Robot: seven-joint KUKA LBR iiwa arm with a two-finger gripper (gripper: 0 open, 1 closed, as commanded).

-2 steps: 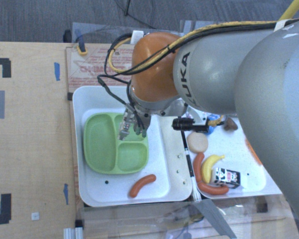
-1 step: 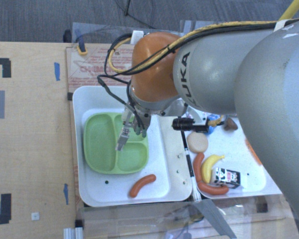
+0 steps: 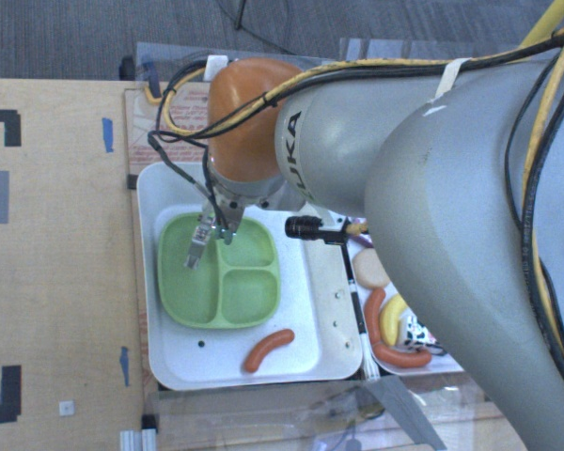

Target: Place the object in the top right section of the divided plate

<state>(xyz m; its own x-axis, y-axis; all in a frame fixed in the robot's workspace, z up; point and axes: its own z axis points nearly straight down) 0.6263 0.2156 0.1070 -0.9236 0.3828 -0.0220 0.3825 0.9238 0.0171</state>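
A green divided plate point(image 3: 176, 294) lies in the left white bin point(image 3: 301, 360), with one large section on the left and two smaller ones on the right. My gripper point(image 3: 213, 239) hangs over the plate's upper edge, near the rib between the large section and the top right one. Its fingers point(image 3: 198, 243) stand apart and open, with nothing between them. A reddish sausage point(image 3: 268, 349) lies on the bin floor just below the plate, apart from the gripper.
The right bin point(image 3: 357, 341) holds a second sausage point(image 3: 395, 353), a yellow banana point(image 3: 392, 318), a beige round piece point(image 3: 369, 271) and a black-and-white item point(image 3: 415, 332). The big grey arm covers most of that bin. A wooden bench top point(image 3: 56, 252) lies to the left.
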